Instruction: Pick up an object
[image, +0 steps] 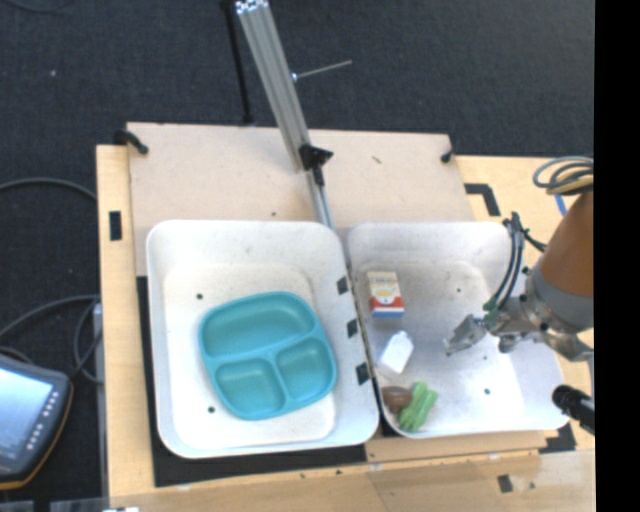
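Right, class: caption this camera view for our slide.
Robot hand over right bin of small objects; teal tray in left bin.

The right bin (440, 240) has bare floor in its middle and upper part; 4 small things sit along its left side: a small box (384, 294), a white piece (396, 352), a brown thing (396, 398) and a green thing (420, 406); in the left bin (170, 300), a blue tray (266, 353) fills the middle.

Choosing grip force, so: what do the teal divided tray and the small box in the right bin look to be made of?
Teal tray: likely moulded plastic, smooth, uniform colour with rounded compartment edges. Small box: probably printed cardboard, with flat faces, square corners and coloured print; too small to be sure.
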